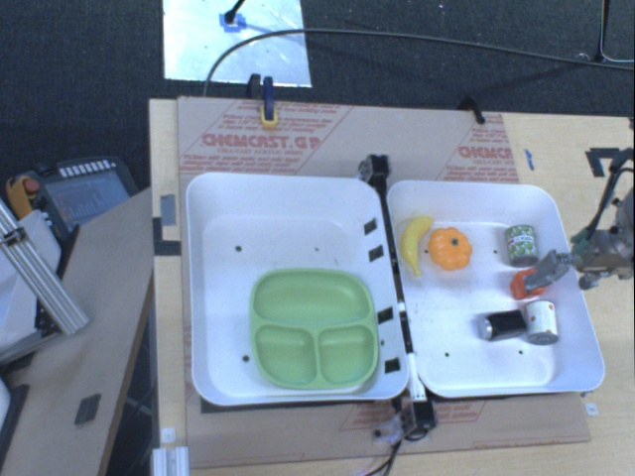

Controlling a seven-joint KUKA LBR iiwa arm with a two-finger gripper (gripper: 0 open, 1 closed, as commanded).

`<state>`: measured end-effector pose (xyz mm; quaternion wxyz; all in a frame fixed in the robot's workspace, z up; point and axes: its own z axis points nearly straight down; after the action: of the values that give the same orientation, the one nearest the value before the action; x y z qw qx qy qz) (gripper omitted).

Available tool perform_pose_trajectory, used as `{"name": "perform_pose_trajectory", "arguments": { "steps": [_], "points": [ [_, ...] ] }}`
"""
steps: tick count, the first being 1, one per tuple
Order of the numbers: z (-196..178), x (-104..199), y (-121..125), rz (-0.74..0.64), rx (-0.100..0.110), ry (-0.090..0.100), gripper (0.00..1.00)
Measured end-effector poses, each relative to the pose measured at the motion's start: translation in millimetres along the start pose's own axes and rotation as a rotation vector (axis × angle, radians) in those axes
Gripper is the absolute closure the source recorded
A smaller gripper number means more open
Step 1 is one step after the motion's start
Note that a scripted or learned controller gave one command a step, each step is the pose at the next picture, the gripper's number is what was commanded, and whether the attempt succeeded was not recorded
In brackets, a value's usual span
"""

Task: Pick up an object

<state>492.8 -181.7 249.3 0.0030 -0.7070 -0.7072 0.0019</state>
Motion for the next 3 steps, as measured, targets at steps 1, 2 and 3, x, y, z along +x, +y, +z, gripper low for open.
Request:
{"name": "perform_pose_trajectory", "arguments": {
  "steps": [1,2,3],
  "points": [
    [-4,0,2,-0.003,-0.009,-0.002,0.0],
    [48,-8,-4,0.0,-0.004,-0.001,0.0],
    [91,-7,1,0.0,-0.005,-0.001,0.0]
  ]
}}
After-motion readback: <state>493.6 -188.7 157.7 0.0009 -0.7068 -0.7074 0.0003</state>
